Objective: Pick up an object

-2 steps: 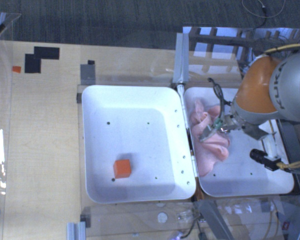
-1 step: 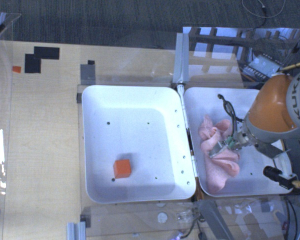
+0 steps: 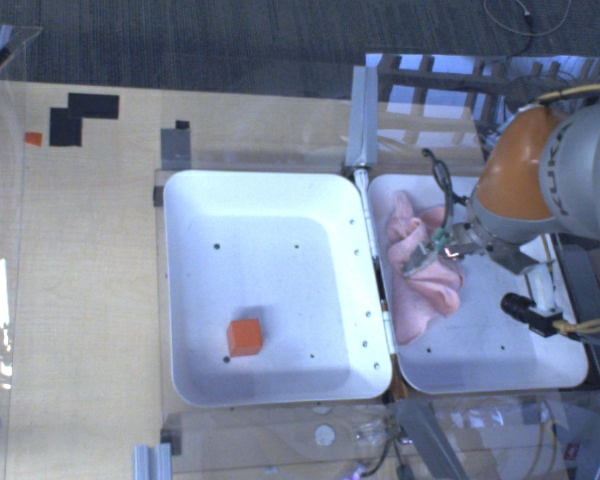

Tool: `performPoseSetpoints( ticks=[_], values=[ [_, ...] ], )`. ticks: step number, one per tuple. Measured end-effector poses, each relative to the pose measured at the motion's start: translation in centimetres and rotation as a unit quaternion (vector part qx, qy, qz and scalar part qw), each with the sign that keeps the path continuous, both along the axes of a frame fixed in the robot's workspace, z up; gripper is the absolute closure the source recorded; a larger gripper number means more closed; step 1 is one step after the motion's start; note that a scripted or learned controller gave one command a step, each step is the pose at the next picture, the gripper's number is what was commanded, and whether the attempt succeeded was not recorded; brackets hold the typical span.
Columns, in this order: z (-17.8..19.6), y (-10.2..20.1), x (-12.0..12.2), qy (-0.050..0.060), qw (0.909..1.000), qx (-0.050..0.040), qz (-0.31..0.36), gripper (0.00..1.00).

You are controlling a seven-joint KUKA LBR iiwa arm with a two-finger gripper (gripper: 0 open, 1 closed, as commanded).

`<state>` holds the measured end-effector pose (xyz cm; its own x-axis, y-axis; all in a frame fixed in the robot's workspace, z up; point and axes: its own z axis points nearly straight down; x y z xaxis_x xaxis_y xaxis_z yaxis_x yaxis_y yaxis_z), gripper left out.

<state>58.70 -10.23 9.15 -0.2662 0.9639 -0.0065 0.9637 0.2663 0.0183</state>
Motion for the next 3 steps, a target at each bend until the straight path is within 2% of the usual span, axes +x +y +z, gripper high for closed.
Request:
performPoseSetpoints(
  ticks=[1,2,3],
  values=[
    [1.4,0.1,0.3,-0.005,1.0000,-0.0005,0.001,1.00],
    [0.1,0.2,2.2,0.001,0.9987,-0.0015,0.052,1.00],
    [9.6,4.8,4.6,0.005,0.9992,-0.0001,0.039,1.00]
  ],
)
